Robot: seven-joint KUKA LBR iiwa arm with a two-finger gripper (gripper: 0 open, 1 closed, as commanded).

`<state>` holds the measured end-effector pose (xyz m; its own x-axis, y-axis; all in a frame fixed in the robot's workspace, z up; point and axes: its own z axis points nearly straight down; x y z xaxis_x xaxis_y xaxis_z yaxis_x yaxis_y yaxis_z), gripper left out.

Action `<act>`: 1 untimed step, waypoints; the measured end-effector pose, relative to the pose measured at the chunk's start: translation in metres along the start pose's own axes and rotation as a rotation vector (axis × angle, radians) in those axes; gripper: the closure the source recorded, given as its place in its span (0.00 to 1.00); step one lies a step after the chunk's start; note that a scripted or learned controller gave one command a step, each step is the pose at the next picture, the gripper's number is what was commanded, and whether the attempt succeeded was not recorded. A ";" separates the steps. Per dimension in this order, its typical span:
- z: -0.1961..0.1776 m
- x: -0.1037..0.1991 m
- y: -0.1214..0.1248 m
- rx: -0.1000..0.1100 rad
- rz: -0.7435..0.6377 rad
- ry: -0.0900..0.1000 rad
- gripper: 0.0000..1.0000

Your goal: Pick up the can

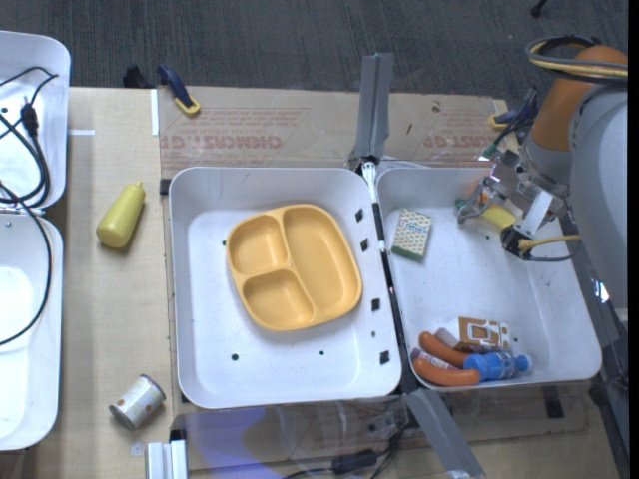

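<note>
The can [137,400] is small and silver with red marks. It lies on its side on the bare bench, outside the bins, near the front left corner of the left bin [200,367]. My gripper [477,208] hangs over the far right part of the right bin [559,297], a long way from the can. A small yellow-green shape shows right at the gripper's tip; I cannot make out what it is.
A yellow divided plate [295,265] fills the middle of the left bin. The right bin holds a green-white box [411,234], sausages [444,362], a blue bottle [496,366] and a brown carton [482,332]. A yellow bottle [121,215] lies on the bench to the left.
</note>
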<state>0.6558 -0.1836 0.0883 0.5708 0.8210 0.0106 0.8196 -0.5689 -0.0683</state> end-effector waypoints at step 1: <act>-0.009 -0.046 -0.059 -0.047 -0.001 0.017 0.00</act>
<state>0.5818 -0.1882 0.1006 0.5703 0.8210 0.0273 0.8215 -0.5699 -0.0219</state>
